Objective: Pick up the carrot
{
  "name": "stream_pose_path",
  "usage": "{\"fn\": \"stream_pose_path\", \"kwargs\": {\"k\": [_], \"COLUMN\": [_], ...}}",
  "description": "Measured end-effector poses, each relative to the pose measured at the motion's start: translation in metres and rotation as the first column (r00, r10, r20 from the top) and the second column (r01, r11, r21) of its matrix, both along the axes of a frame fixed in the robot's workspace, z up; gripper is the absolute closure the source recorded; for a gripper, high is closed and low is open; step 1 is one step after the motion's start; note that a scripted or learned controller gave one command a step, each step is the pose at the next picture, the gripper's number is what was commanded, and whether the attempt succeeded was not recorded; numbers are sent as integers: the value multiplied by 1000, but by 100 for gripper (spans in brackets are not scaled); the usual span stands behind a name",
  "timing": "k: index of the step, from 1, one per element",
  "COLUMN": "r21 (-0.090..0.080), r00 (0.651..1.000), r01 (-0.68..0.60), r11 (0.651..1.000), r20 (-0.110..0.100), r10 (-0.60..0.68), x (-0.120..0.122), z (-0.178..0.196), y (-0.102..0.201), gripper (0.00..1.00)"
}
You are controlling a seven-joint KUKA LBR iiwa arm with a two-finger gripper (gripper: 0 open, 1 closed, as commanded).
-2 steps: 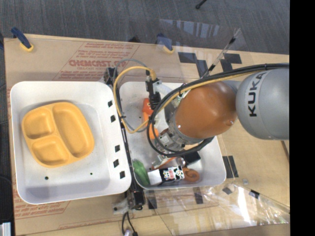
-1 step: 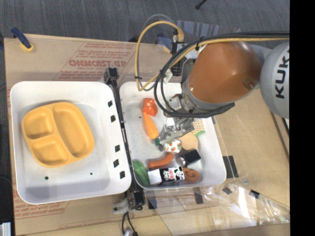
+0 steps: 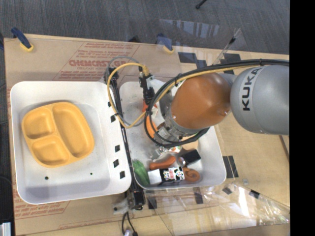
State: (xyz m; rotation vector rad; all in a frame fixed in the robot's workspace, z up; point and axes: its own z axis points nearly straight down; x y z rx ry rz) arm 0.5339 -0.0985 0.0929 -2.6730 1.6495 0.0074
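So from my seat I've got the arm (image 3: 256,100) reaching into the right bin (image 3: 216,156), its orange band (image 3: 199,102) hanging right over the middle of that bin and blocking a good chunk of it. The pincer (image 3: 165,149) is down low under the band, just above the clutter at the bin's near end, but I honestly can't tell what state it's in, since the wrist hides it from this angle.

The carrot (image 3: 170,159), as best I can make out, is the orange-red piece lying in the near part of the right bin, just beneath the pincer. Right next to it there's a green thing (image 3: 140,171) toward the bin's left wall, a black-and-white patterned item (image 3: 172,174) against the near wall, and a brownish ring shape (image 3: 193,175) beside that.

Over in the left bin (image 3: 29,181), well apart from all that, sits a yellow divided tray (image 3: 56,133). A yellow cable (image 3: 115,90) loops over the wall between the two bins.
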Motion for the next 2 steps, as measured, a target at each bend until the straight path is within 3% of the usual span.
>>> {"fn": "stream_pose_path", "kwargs": {"k": [1, 2], "r21": [-3, -3], "r00": [1000, 998], "r01": [18, -65], "r11": [1000, 998], "r20": [18, 9], "r10": [-18, 65], "x": [62, 61], "z": [153, 18], "y": [5, 0], "gripper": [100, 100]}}
